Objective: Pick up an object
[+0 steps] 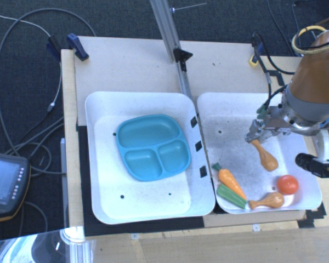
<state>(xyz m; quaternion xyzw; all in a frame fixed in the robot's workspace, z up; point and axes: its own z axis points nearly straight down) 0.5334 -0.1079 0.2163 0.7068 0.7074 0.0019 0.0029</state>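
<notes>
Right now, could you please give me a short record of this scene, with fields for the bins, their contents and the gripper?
left bin: holds a blue divided plate
right bin: holds a carrot, a green vegetable, a tomato and two drumsticks, one near the front edge
gripper: low over the right bin, at the thin end of the other drumstick
grip: cannot tell

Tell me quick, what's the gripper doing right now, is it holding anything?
Gripper: down in the right bin, right at the top end of the tan drumstick-shaped toy; whether it is open, closed or gripping the toy cannot be told.
</notes>
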